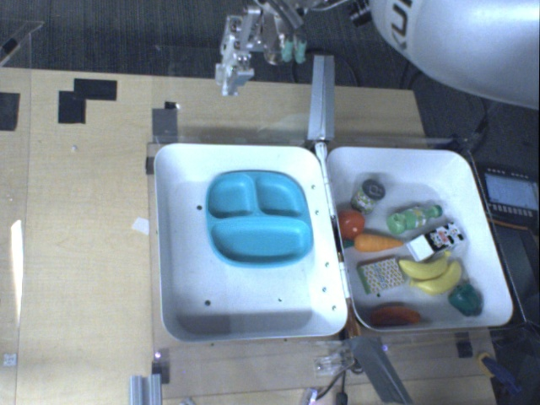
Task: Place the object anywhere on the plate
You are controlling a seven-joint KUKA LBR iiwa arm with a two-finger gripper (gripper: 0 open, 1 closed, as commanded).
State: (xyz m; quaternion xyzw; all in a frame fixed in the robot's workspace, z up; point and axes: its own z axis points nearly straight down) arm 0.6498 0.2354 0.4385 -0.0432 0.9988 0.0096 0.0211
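The plate (257, 228), a blue one with three compartments, lies alone in the left bin (181, 302), roughly at its middle, its two smaller compartments toward the far side and its one long compartment toward the near side. Nothing rests on it yet. The things that could be carried to it are all in the right bin (481, 188): a banana (432, 274), a carrot (376, 243), a tomato (351, 224), a green bottle (413, 218), a small can (369, 193), a checked pad (380, 274), a dark red piece (395, 315) at the near wall and a teal piece (465, 298) in the near right corner. Which of these is the object meant cannot be told. The claw (240, 57) hangs high above the surface beyond the far rim of the left bin, well apart from everything; nothing shows between its fingers, and whether they are spread or closed cannot be told. The relation that matters: the objects lie toward the near right of the claw, across the divider (321, 108), so I judge the task barely begun, with a reach into the right bin needed first, then a carry leftward to the plate
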